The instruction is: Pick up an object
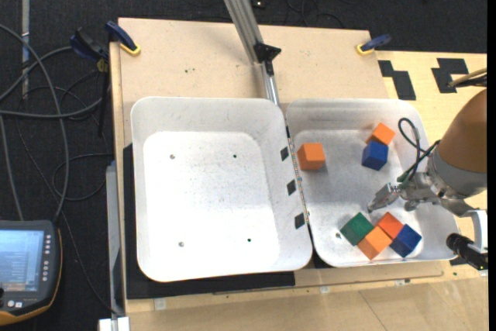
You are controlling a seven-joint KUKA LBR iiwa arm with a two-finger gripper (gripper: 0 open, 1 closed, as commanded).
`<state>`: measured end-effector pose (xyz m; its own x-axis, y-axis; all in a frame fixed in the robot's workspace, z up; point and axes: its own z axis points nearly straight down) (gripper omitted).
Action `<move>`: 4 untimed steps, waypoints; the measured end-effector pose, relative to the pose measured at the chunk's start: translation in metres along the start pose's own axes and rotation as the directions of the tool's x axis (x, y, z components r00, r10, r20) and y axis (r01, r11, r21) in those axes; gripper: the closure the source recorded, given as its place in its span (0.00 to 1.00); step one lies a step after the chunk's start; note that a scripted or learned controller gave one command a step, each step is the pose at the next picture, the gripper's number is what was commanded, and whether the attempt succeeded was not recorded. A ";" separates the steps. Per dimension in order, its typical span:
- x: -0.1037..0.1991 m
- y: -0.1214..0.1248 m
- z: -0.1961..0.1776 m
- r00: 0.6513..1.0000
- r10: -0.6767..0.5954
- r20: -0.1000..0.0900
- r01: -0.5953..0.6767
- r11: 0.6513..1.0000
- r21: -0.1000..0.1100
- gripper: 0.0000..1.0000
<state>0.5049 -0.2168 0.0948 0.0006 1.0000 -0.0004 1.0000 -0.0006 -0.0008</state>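
Two shallow white bins sit side by side on a tan tabletop [201,58]. The left bin [155,190] shows only its speckled white floor. The right bin [333,116] holds all the blocks.

A lone orange cube [311,156] rests near the left wall of the right bin, well apart from the others. At the far right of the same bin, a second orange block [382,133] touches a blue block [374,156] lying just on its near side. Along the near edge of the bin sits a tight cluster: a green block [356,229] on the left, an orange block [375,242] beside it, a red-orange block [390,225] just beyond, and a blue block [406,239] on the right.

The arm [465,151] enters from the right, its orange band above the grey wrist. The end effector [385,198] hangs over the right bin, between the far pair of blocks and the near cluster, just beyond the red-orange block. Its metal tip points left. Whether the end effector is spread or pressed together cannot be told from this view, and no block is seen in it.

A slanted metal pole [236,0] crosses the far side of the tabletop. A handheld control pendant [23,267] lies on the floor at the near left.
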 end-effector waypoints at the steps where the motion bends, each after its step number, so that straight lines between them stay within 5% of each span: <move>1: 0.000 0.001 -0.011 1.000 -0.001 0.001 0.001 1.000 -0.004 1.00; 3: 0.005 -0.002 -0.134 1.000 -0.004 0.003 0.004 1.000 -0.008 1.00; 4: 0.005 -0.001 -0.146 1.000 -0.004 0.001 0.004 1.000 -0.004 1.00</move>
<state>0.5037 -0.2115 0.2409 -0.0031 1.0000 -0.0017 1.0000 0.0031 0.0030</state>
